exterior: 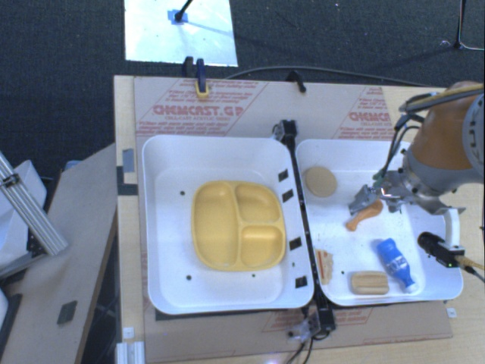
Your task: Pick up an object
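My gripper (367, 200) hangs low in the right bin (424, 165), at the end of the grey and orange arm (447, 146) coming in from the right. An orange carrot-shaped piece (365, 215) lies right under and against the gripper's tip; whether it is gripped is unclear. A round tan disc (320, 180) lies to the gripper's upper left. A blue bottle (396, 262) lies at the lower right, a tan bread-like block (369, 282) by the front wall, and a striped strip (324, 265) beside the bin's left wall.
The left bin (167, 165) holds a yellow divided plate (239, 224). A black clamp rail (294, 203) runs between the bins. A black fitting (436, 247) on the arm sits over the right bin's right edge. Cables cross the bench behind the bins.
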Tool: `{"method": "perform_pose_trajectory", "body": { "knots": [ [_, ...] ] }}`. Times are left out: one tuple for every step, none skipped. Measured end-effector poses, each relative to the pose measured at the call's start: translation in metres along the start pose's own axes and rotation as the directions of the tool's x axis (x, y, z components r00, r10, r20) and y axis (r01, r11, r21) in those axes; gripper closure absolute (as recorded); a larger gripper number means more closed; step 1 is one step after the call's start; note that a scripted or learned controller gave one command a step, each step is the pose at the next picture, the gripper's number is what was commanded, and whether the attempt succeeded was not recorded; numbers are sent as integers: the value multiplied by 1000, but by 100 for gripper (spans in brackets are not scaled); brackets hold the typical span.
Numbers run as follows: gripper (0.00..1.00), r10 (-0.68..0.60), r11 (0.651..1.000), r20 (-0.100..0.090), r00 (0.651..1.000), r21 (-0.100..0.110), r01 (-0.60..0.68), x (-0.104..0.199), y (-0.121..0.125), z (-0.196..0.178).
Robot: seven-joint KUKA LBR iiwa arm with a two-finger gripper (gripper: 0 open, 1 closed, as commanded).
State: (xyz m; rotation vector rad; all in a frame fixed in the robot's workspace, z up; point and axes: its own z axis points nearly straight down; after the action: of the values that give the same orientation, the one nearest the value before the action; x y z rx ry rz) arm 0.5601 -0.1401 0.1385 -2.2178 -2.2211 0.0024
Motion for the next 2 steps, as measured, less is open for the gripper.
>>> {"method": "perform_pose_trajectory", "body": {
  "knots": [
    [0,0,1000,0,1000,0,0,1,0,52],
    [100,0,1000,1,1000,-5,0,0,1,39]
  ]
}}
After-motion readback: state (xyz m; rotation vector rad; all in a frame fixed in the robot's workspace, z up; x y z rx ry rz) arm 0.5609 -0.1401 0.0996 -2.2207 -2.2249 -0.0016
